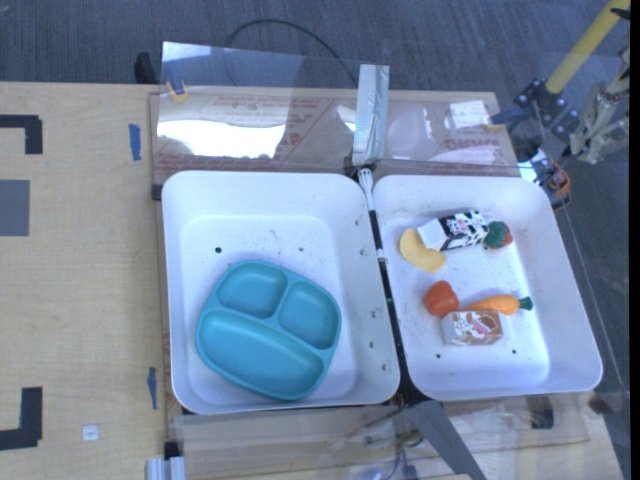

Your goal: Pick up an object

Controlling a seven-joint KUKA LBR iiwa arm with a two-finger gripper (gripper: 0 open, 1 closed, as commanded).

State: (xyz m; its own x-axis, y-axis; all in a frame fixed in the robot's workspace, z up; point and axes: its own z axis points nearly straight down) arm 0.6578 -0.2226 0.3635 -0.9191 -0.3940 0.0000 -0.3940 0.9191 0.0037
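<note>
Two shallow white bins sit side by side on a pale wooden bench (80, 268), seen from above at a slant. The left bin (190, 203) holds a teal divided plate (268, 328) with three compartments, lying in the half of that bin nearer the camera. The right bin (570, 338) holds a small cluster of toy foods. Taking the yellow banana (420, 250) as the landmark: a black-and-white cow-print carton (455, 231) lies just beside it on its far right, touching or nearly touching it, and a red strawberry with a green top (497, 234) sits at that carton's far end. Nearer the camera from the banana is an orange round piece (440, 297); to that piece's right lies a carrot with green leaves (497, 305), and just below both lies a brown-and-white packet (472, 328). A clear plastic sheet (240, 98) stands behind the bins. The gripper cannot be made out, so whether its jaws are open or closed cannot be told.
</note>
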